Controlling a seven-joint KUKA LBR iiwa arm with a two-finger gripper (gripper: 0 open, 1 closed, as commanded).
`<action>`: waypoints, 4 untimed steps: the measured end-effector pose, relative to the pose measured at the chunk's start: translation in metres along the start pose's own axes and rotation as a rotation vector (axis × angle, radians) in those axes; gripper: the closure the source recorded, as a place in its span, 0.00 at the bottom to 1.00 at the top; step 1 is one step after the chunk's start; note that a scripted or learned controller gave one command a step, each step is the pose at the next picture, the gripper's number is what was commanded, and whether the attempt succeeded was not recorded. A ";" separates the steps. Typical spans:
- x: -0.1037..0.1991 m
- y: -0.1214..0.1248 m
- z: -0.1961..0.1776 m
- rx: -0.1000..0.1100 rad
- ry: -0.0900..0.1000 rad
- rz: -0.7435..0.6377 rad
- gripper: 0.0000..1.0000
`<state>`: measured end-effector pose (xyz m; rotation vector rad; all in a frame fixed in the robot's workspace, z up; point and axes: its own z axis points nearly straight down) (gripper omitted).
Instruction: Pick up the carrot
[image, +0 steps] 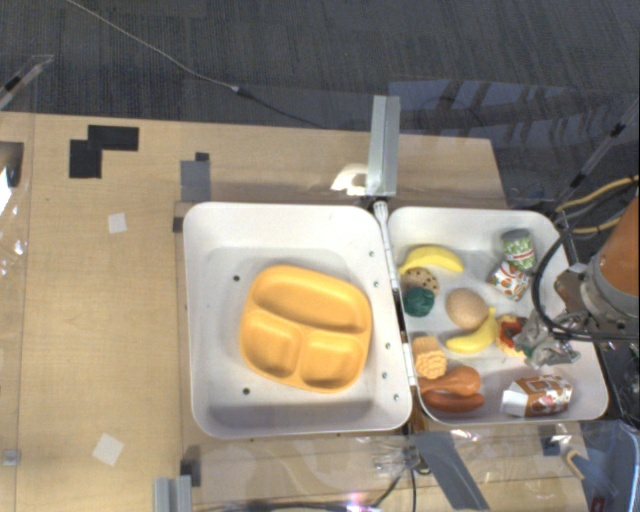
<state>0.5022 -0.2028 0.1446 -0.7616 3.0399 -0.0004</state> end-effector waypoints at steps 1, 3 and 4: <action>-0.010 -0.007 0.000 0.003 -0.001 -0.010 1.00; -0.001 -0.003 -0.018 0.001 0.001 0.100 1.00; -0.009 -0.007 -0.042 0.003 -0.001 0.190 1.00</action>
